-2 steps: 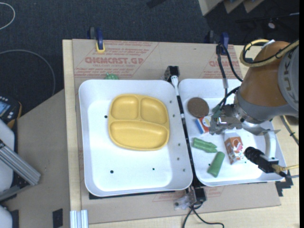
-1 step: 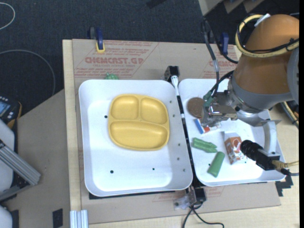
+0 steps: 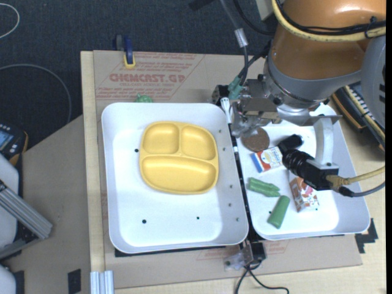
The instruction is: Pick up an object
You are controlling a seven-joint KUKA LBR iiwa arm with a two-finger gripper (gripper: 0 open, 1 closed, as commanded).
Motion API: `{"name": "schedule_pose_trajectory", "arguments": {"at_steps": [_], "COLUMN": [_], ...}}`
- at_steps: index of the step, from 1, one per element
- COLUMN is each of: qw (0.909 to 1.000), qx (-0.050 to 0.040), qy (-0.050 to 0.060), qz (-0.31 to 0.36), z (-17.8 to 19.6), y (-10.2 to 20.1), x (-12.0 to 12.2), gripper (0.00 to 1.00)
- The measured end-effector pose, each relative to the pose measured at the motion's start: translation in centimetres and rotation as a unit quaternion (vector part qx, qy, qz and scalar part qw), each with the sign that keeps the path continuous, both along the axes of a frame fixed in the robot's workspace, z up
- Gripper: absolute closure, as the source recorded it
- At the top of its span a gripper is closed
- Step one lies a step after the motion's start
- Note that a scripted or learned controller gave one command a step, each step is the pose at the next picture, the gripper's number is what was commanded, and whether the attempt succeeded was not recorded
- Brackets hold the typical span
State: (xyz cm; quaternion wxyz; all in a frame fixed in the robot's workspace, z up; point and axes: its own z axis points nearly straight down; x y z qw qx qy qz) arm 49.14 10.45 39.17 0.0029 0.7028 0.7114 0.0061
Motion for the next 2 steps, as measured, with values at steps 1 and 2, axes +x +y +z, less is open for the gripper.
{"name": "schedule_pose_trajectory", "arguments": {"at_steps": [1, 2], "qw": [1.0000, 1.0000], "qx": [-0.0025, -0.0027], "qy": [0.004, 0.004], "qz": [-0.005, -0.004], "z": [0.5, 1.5], "y": [-0.5, -0.5], "x": [-0.1, 0.0], "gripper": [1.00, 1.00]}}
